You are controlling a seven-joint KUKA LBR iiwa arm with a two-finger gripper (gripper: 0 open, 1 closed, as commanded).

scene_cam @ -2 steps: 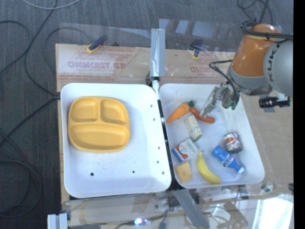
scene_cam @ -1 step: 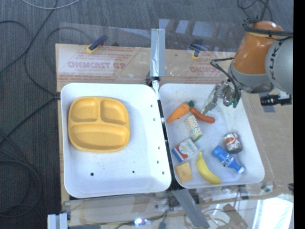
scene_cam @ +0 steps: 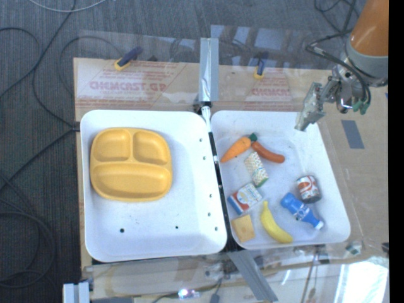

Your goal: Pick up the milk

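Note:
The milk [scene_cam: 245, 197] is a small white carton with red and blue print. It lies on its side in the right bin [scene_cam: 334, 169], near that bin's left wall and below its middle. My gripper [scene_cam: 307, 115] hangs over the bin's far right corner, well up and to the right of the milk, with nothing seen in it. The grey arm with its orange band comes in from the top right.
Around the milk lie two carrots [scene_cam: 237, 148] [scene_cam: 269, 153], a patterned packet [scene_cam: 255, 168], a yellow cracker [scene_cam: 243, 228], a banana [scene_cam: 274, 223], a soda can [scene_cam: 307, 188] and a blue bottle [scene_cam: 301, 210]. A yellow divided plate [scene_cam: 130, 163] sits in the left bin [scene_cam: 158, 232].

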